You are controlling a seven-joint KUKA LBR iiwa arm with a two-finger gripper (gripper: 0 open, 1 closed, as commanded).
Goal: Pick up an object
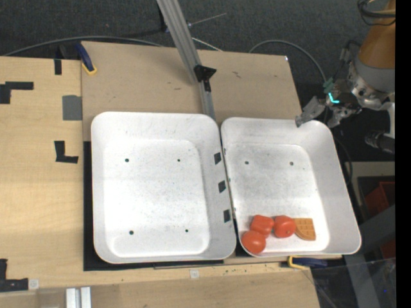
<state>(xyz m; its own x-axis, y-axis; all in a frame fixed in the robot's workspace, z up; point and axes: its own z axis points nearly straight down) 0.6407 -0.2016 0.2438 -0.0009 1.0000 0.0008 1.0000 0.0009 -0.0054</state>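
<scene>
Apparently little of the pick was done at this moment. The grey two-finger gripper (308,114) sat at the upper right corner of the right-hand shallow white plastic bin (270,181), just over or beside its rim, with the orange-banded grey arm (376,56) behind it at the view's right edge. Whether the gripper was spread or pressed together could not be told; it showed as a small dark shape with nothing visible in it. A small teal light glowed on the wrist.

Candidate objects lay well apart from the gripper, along the near wall of the same bin: three small red rounded pieces (264,231), tomato-like, clustered and touching, and just beside them on the right a small orange waffle-textured piece (306,229). All rested on the bin floor, unlifted. Judged remaining: travel across the bin, descent, grasp, lift.

The left-hand shallow white plastic bin (154,185) adjoined the right one. A slanted grey metal pole (183,37) crossed the top of the pale wooden bench (38,172) toward the seam between bins, clear of the likely path. The tight cluster against the wall looked the main hindrance to a clean grasp.
</scene>
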